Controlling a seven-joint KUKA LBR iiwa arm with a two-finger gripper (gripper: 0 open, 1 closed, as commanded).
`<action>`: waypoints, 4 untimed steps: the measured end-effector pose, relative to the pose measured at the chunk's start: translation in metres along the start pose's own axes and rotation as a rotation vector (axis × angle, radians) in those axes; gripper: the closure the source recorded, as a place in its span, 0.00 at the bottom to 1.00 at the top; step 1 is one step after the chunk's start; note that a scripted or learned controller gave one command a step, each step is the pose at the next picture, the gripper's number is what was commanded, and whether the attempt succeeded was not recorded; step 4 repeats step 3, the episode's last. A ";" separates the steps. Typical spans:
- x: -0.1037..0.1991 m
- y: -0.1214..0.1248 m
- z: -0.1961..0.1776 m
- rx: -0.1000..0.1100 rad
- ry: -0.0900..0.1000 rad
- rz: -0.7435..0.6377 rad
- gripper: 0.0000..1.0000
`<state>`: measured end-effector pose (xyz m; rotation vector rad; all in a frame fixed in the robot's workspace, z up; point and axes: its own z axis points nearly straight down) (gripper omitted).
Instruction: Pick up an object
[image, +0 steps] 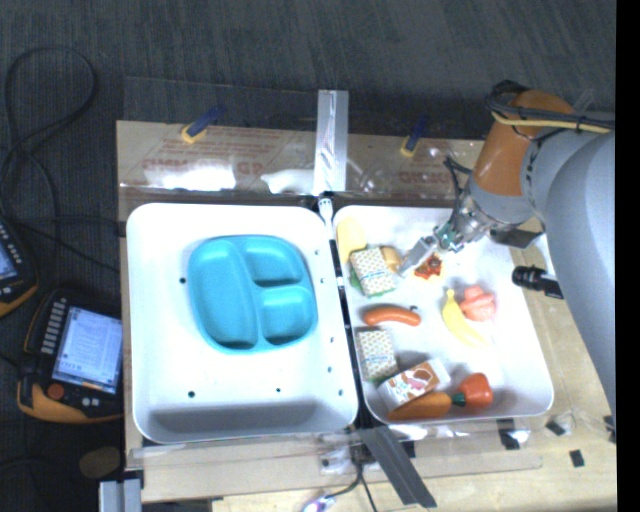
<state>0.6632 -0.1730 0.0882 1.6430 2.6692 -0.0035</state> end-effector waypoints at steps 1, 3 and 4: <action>0.000 0.001 -0.011 0.000 -0.007 -0.003 1.00; 0.069 0.041 -0.108 0.004 0.005 0.181 1.00; 0.069 0.041 -0.108 0.004 0.005 0.181 1.00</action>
